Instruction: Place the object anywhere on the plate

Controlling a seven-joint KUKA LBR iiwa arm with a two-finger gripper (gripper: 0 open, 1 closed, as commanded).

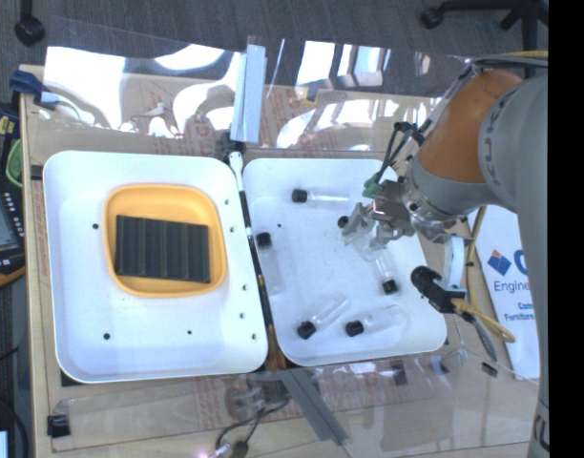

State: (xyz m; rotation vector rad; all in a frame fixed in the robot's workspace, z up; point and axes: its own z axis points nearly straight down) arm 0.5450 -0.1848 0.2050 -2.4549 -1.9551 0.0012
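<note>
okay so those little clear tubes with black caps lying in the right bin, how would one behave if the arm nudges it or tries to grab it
The clear tubes lie on their sides, so a nudge would probably roll one across the right bin. They look smooth and thin, likely light and slippery for the end effector.

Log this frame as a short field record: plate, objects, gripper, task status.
plate: yellow plate with a dark ridged insert, in the left bin
objects: clear vials with black caps scattered in the right bin
gripper: gripper low over the right bin's upper right area
task status: no vial on the plate yet
</note>
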